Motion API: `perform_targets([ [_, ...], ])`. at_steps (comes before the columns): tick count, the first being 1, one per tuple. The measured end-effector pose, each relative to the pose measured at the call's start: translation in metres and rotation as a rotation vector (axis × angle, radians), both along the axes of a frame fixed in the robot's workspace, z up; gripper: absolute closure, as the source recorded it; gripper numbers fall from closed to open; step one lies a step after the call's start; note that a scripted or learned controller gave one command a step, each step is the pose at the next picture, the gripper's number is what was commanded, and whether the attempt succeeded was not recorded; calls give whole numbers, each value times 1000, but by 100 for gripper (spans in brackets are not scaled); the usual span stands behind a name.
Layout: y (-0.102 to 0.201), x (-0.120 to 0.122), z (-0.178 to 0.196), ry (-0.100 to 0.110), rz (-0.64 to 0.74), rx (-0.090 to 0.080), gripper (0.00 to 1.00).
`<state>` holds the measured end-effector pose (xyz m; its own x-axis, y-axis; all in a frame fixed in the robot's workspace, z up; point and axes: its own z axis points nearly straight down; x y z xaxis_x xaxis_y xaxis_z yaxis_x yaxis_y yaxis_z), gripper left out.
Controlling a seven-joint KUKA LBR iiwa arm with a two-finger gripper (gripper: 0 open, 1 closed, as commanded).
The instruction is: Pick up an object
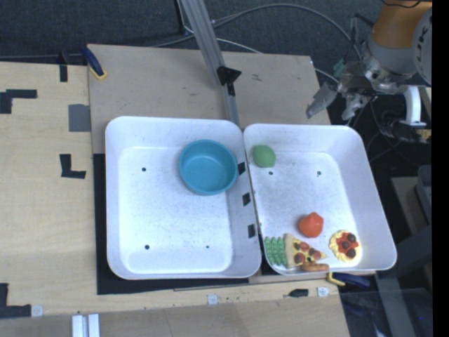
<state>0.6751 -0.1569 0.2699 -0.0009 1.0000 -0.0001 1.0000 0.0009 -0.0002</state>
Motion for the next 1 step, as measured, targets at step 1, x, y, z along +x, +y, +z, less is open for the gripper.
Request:
perform_targets([
  [1,1,-3,-63,5,0,1,0],
])
